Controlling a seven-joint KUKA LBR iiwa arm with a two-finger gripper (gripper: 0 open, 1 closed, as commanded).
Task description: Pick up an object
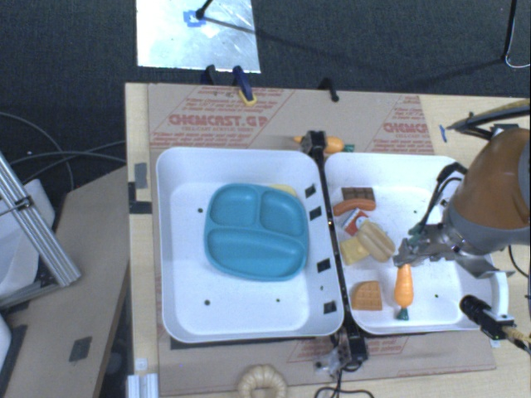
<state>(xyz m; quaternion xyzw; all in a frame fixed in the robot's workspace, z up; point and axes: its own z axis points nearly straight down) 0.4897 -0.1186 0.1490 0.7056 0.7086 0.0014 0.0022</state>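
Gripper (408,254) low over right bin (431,320), just above top of carrot (403,286); arm body covers bin's right part. Jaws small, dark, blurred — cannot tell how far apart, nor whether anything held. Carrot: orange, tapered, green tip toward bin's near edge, lying on bin floor right of tan wedge (367,295). Blue divided plate (254,230) in left bin (178,305).

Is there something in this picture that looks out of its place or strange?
Yes. A small orange item lies outside both bins, on the bench behind the divider clamp, while the other toy foods, such as the carrot, lie inside the right bin.
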